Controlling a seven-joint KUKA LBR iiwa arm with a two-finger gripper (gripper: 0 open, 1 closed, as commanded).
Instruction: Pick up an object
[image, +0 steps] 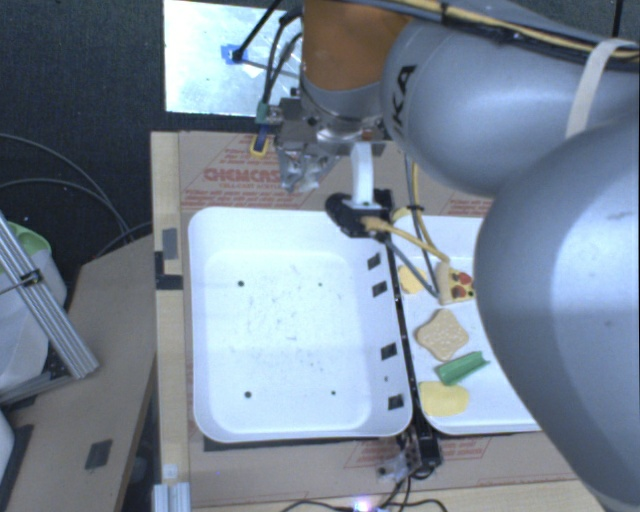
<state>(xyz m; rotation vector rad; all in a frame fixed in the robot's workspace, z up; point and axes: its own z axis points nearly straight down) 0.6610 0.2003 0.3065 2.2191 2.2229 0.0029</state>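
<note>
**Pick not started yet, gripper parked up past the bins**

So here's where things sit. The gripper (305, 170) is hanging over the cardboard-covered tabletop (225, 175), just beyond the far edge of the left bin (215, 235). I honestly can't tell if it's released or clenched, since the view is too blurry around the tip, but I see nothing gripped in it.

All the stuff worth grabbing is off in the right bin (452, 218), down and to the right of the gripper and well apart from it. Closest is a yellow piece (412, 278), partly behind some cables, with a small red-dotted item (461, 285) next to it. Further away there's a tan cracker-looking thing (442, 335), then a green piece (460, 368) touching or nearly touching it, and a yellow blob (443, 399) furthest out. The big grey arm (520, 90) covers the rest of that bin.

Progress-wise, I'd call it basically zero: nothing picked, nothing lifted. Still left is getting over a target, descending, closing and lifting.
</note>
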